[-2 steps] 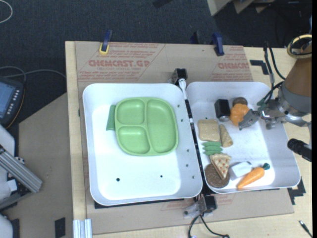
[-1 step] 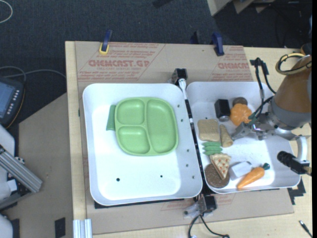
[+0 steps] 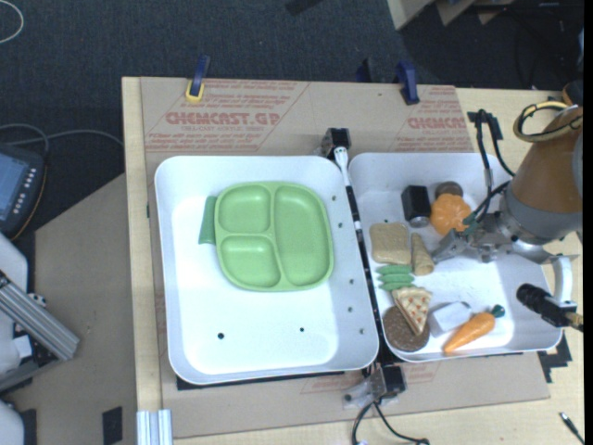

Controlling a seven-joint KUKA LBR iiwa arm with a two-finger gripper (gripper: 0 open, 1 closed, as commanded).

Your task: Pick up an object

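A: Where was the gripper (image 3: 460, 236)?
B: In the right bin (image 3: 371, 176), at five o'clock of the orange fruit (image 3: 449, 213); its grip I couldn't tell.
A: And the left bin (image 3: 176, 276)?
B: It held a green tray (image 3: 273, 235).

This is a robotics lab. The table (image 3: 278, 114) is a board covered with protective paper and fixed by clamps (image 3: 195, 83), cables (image 3: 65, 137) lie on dark carpet, and two white bins (image 3: 185, 276) hold toy food (image 3: 473, 330).
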